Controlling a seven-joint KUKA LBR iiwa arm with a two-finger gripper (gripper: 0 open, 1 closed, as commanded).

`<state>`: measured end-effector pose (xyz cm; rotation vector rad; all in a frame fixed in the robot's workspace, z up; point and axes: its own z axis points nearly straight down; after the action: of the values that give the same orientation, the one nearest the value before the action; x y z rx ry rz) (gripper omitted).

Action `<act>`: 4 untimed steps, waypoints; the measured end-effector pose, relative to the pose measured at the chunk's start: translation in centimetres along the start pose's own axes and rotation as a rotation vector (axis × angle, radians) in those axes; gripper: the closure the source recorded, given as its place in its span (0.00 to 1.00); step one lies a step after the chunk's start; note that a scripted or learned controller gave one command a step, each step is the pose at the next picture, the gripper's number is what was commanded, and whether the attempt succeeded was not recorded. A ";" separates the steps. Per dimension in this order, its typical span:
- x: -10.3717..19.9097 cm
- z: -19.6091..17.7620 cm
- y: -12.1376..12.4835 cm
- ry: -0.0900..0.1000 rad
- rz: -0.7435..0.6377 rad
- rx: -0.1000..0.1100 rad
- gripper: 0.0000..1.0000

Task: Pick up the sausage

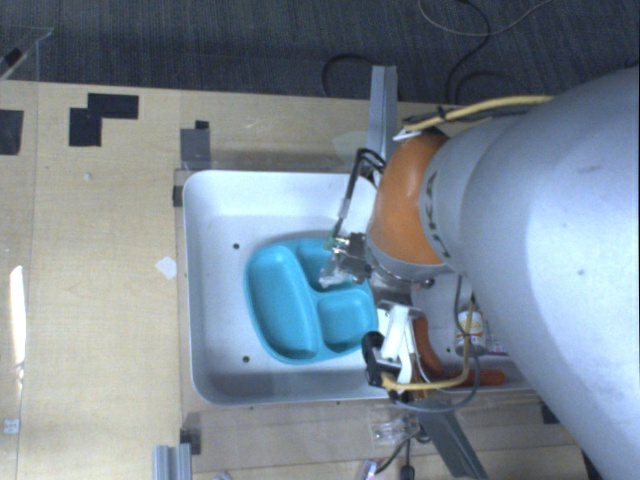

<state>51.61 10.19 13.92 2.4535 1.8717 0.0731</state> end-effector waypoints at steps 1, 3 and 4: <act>-1.3 -8.2 -2.0 -0.001 -0.054 0.069 0.00; 9.9 4.2 -5.3 -0.003 0.279 0.051 0.00; 4.6 4.3 -3.9 0.011 0.043 0.054 0.00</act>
<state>49.36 15.61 9.38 2.5340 1.8498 0.0390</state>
